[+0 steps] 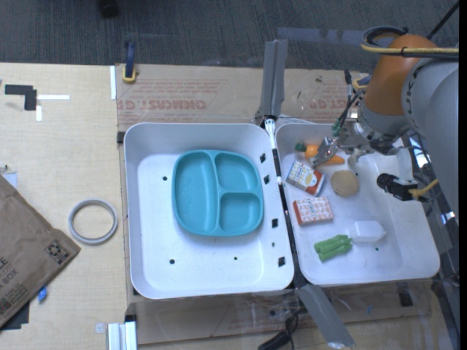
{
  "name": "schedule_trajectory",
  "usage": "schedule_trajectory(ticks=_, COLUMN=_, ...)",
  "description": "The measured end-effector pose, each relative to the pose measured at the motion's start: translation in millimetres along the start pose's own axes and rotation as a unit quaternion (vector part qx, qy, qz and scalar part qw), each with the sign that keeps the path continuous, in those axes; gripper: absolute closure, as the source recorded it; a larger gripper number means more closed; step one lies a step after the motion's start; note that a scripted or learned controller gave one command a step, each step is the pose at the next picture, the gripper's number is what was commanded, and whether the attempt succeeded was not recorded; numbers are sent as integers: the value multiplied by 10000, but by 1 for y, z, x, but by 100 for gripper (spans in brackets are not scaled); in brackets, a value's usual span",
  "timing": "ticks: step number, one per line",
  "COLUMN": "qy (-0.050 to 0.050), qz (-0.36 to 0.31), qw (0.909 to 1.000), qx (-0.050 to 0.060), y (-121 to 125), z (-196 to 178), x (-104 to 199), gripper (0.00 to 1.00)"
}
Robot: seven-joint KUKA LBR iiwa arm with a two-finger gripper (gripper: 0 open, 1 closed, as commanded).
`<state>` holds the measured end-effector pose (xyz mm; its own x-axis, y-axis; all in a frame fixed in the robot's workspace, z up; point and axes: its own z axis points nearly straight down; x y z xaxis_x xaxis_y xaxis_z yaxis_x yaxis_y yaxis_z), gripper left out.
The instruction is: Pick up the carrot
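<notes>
Two shallow white bins sit side by side at the centre of the frame: the left bin holds a teal divided plate, and the right bin holds the loose items. The carrot, orange with a green top, lies in the upper left corner of the right bin, close to the wall shared with the left bin. The gripper reaches in from the upper right of the frame and sits directly at the carrot, its tip touching or just over the orange body; whether its fingers are spread or closed cannot be told from this angle, and nothing shows the carrot held between them. Just below the carrot lie two small printed packets, with a tan round item to their right; a green vegetable and a white block lie lower in the bin. Outside the bins, a roll of tape and a cardboard box rest on the bench at the left of the frame. Risk, as judged from this layout: the carrot's nearness to the bin wall may block one finger, so a closing grip could pinch only its edge and let it roll free; the upper packet, just beside it, could be nudged or caught instead.
</notes>
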<state>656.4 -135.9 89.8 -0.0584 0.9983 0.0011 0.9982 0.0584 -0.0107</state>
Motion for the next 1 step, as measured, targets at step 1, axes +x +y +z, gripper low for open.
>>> schedule_trajectory(ticks=1, qy=42, qz=1405, qw=9900, qx=147, y=-6, z=3, x=-12, gripper=0)
